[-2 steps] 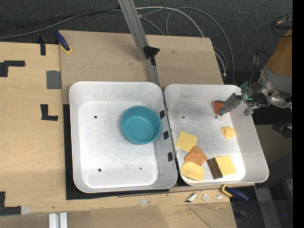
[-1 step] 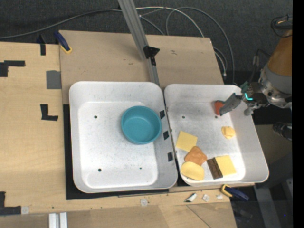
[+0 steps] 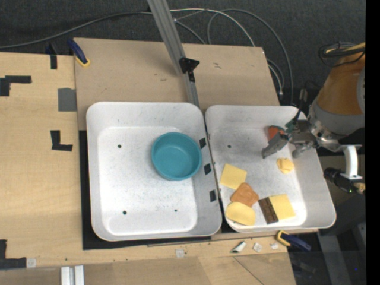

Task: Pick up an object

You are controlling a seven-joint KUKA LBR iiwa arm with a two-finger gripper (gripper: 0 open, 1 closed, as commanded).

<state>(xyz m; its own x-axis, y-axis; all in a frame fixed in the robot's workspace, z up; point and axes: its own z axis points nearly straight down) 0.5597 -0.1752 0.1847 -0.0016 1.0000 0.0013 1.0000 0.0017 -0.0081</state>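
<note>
We've got the tool spread near the right bin's far right corner beside a small yellow piece, and closing off-center could knock it away.

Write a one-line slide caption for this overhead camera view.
KUKA arm's gripper hovers over the right bin of food pieces; a teal bowl sits in the left bin.

bench: tan board with black tape marks; metal pole slanting from top to bins; black cables looping behind; blue-yellow clamps at board edges
</note>
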